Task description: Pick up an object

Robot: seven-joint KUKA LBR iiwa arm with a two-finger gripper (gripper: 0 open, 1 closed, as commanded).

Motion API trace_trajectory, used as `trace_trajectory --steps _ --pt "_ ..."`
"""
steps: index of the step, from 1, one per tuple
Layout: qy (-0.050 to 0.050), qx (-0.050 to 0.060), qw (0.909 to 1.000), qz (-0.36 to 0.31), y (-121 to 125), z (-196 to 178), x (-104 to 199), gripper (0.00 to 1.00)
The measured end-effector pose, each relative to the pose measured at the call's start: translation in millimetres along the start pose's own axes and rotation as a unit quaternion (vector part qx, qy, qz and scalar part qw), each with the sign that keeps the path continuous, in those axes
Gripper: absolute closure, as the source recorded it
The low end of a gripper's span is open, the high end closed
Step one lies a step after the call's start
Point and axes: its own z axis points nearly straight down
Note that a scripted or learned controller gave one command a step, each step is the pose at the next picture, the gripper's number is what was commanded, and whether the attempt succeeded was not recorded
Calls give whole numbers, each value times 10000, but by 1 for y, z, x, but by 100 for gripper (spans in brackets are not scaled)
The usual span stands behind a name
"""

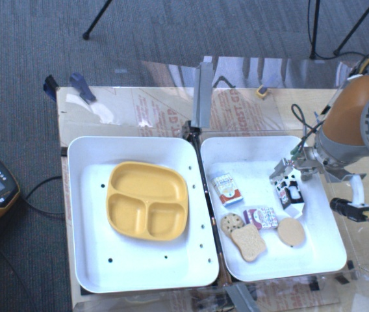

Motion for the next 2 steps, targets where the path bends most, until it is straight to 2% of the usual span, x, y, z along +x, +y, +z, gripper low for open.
trace_trajectory --steps 1,2 --pt "55 188 9998 72 -53 25 24 0" --pt "57 193 9997 113 -53 16 22 100"
